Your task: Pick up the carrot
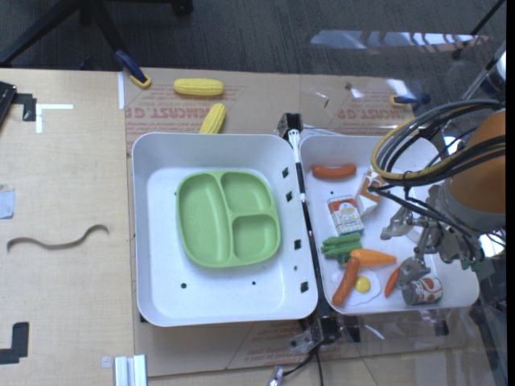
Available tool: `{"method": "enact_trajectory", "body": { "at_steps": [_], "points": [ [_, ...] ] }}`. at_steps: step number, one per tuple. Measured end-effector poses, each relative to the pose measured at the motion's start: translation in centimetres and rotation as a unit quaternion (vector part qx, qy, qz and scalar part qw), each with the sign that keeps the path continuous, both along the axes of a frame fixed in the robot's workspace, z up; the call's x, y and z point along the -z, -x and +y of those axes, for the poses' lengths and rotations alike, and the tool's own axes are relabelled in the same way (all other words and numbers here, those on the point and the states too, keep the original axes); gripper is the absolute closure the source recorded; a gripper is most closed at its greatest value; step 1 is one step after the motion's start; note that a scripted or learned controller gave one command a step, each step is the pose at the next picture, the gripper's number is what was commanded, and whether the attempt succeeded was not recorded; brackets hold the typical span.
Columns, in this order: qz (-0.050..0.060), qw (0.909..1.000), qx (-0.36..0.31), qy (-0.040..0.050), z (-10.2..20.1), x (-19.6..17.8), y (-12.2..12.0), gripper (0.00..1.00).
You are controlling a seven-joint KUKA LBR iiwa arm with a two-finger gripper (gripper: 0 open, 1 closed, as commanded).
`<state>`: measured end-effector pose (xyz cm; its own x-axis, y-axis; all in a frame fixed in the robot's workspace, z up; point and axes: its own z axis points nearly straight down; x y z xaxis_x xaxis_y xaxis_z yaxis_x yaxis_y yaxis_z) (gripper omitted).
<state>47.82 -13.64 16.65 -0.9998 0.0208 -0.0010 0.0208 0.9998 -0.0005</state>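
Observation:
The carrot is orange with a green stub at its left end. It lies flat in the lower middle of the right bin, just right of a bunch of green beans. My gripper hangs over the bin's right side, a short way right of the carrot's tip and just above a small tin can. Nothing shows held in the gripper. The arm's orange band and black cables cover the bin's far right part.
Around the carrot lie a red sausage, a fried egg, a small orange-red piece, a juice carton and another sausage. The left bin holds a green divided plate. Two corn cobs lie behind it.

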Motion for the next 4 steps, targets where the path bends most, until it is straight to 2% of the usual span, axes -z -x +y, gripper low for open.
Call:
{"method": "enact_trajectory", "body": {
  "at_steps": [1, 2, 3, 4],
  "points": [
    [-0.002, 0.9992, 0.039, 0.0004, -3.7, -7.5, -5.8, 0.0],
    [-0.002, 0.9972, 0.075, 0.0003, -0.3, 7.4, -4.0, 0.0],
    [-0.003, 0.99, 0.141, 0.0001, 0.2, 7.4, -7.0, 0.0],
    [-0.001, 0.9935, 0.114, 0.0, 3.8, 7.4, -5.7, 0.0]
  ]
}}
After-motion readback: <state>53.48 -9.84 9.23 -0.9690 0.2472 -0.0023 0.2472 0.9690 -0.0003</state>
